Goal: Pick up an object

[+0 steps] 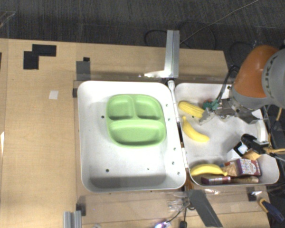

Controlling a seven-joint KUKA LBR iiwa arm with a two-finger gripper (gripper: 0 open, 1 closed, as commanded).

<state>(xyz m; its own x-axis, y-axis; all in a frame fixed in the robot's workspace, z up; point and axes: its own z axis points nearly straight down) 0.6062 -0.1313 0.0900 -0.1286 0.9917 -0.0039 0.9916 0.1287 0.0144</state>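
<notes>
left bin (92,175) holds green tray (135,119); right bin (218,90) bananas (194,131); end effector (210,111) state unclear

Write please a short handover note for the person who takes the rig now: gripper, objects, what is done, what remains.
Gripper: low in the right bin, beside the corn cob; nothing visibly held.
Right bin: corn cob, a banana mid-bin, another banana and a snack packet at the near wall.
Left bin: green divided tray.
Done: approach. Left: grasp and lift an object.

A robotics lab: wooden bench (33,141) with metal brackets (172,51), loose cables (237,13) (carpeted floor).
</notes>
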